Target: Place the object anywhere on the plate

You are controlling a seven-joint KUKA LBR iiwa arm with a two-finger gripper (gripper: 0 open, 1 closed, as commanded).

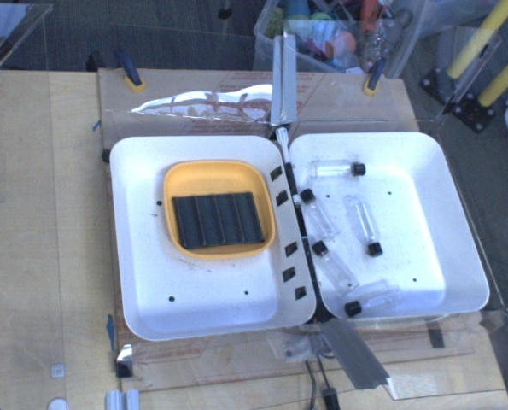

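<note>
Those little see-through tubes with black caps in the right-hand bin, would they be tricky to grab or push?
Probably. The clear tubes look round and lie on their sides, so a push would likely roll them. Their smooth, glassy walls may slip between fingers. They look small and thin, so likely light, perhaps fragile if glass, which I cannot tell.

Clear vials in the right bin blur against white; exact count indeterminate (black caps alone read clearly).
</note>
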